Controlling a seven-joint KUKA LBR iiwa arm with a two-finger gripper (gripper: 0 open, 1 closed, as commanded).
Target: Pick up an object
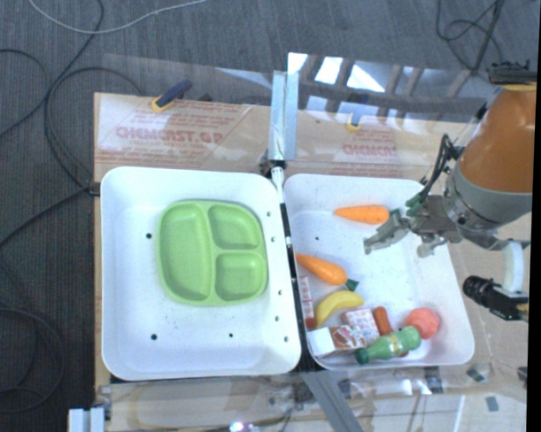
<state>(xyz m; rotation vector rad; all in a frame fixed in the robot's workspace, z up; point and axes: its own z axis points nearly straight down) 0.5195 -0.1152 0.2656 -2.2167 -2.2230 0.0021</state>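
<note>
**Jaws apart over right bin, clamped on nothing**

Reaching in from three o'clock: grey arm point(504, 130) with orange band, upper part cut off at the frame edge. Gripper point(404, 235) hanging above the right bin point(395, 188), jaws apart, nothing between them. Hard to make out the finger shapes against the white floor.

In the right bin: one carrot point(363, 214) near twelve o'clock, just beside the gripper at its ten o'clock. Second carrot point(322, 269) toward nine o'clock of the bin. Clustered at six o'clock: banana point(337, 304), small printed carton point(359, 326), green bottle point(388, 346), red-orange round fruit point(422, 321), and a small red piece point(382, 319) partly hidden between carton and fruit. Print on the carton too small to read.

In the left bin point(116, 338): green divided plate point(213, 253), three compartments.

On the worktop point(185, 137) at twelve o'clock: red lettering on brown cardboard, blurred under a clear film, not legible with certainty. Small blue-and-yellow item point(171, 95) at the cardboard's far edge, too small to identify.
</note>
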